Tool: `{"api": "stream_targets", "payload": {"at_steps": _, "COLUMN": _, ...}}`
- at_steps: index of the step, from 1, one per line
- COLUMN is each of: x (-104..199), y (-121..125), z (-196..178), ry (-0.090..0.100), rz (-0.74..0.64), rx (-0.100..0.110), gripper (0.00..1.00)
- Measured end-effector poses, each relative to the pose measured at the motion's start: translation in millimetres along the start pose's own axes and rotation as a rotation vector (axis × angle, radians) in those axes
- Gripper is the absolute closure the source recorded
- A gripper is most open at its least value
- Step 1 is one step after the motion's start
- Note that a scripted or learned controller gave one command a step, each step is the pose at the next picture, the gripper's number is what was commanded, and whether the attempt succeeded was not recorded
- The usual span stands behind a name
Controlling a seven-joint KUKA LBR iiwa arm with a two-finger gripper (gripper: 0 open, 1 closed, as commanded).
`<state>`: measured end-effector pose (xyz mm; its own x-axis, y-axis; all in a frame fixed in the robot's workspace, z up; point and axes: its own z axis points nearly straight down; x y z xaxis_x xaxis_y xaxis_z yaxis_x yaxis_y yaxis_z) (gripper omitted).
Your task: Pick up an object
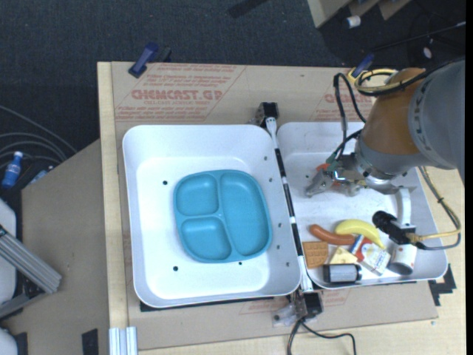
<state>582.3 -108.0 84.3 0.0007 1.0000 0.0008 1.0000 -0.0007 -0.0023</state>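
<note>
Near the upper middle of the right-hand shallow white plastic bin (295,143), the metal fingers (319,186) of the grey arm's gripper (334,177) point leftward, low over bare bin floor; they look spread a little with nothing between them, though at this size I would not swear to it.

The objects to pick from lie well apart from the fingers, heaped toward the near corner of that same bin: a curved yellow plastic banana (359,230), a smooth reddish-orange sausage-shaped toy (331,234) touching it, a flat tan waffle-textured square (315,253), a small dark cylinder with a pale end (341,274), a boxy printed carton (373,257) and a white rounded cup-like piece (403,256).

My worry is a close on empty floor, since nothing sits under the fingers. If they go to the heap instead, the crowding is the trouble: glossy, rounded toys can squirt out of a pinch, the flat square offers little edge, and neighbours may be nudged against the bin wall. A black cable (344,113) hanging by the orange-banded wrist (392,117) could snag.

Left of that bin, the other white bin (148,154) holds a smooth turquoise three-compartment plastic plate (222,214) on the brown paper-covered desk (185,95).
</note>
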Motion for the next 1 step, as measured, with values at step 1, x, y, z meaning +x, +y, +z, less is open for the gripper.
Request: {"api": "stream_targets", "payload": {"at_steps": 1, "x": 0.3, "y": 0.5, "z": -10.1, "ry": 0.0, "rz": 0.001, "rx": -0.002, "gripper": 1.0}}
